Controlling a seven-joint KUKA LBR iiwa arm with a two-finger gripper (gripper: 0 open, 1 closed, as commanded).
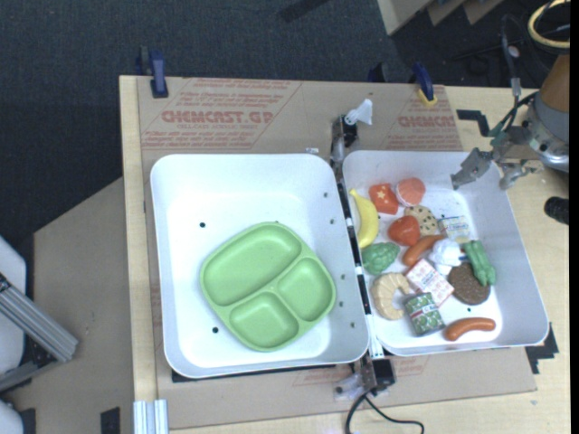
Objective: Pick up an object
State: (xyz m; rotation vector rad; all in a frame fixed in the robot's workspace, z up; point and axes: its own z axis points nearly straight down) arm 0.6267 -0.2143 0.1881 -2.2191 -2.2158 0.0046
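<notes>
The right bin [516,233] holds a heap of toy food: a yellow banana [365,217], a red tomato [404,231], a biscuit [422,217], a green leafy piece [380,258], a green pickle [478,262], a brown patty [468,285], a small green can [423,315] and a red sausage [469,328]. My gripper [491,171] hovers over the bin's far right corner, above and to the right of the heap. It is open, its fingers spread, with nothing between them.
The left bin [181,197] holds a green three-compartment plate [267,285]. Blue clamps [158,70] [423,84] stand at the cardboard's far edge. A cable [380,405] trails at the bench front. The arm's wrist [552,125] enters at the right.
</notes>
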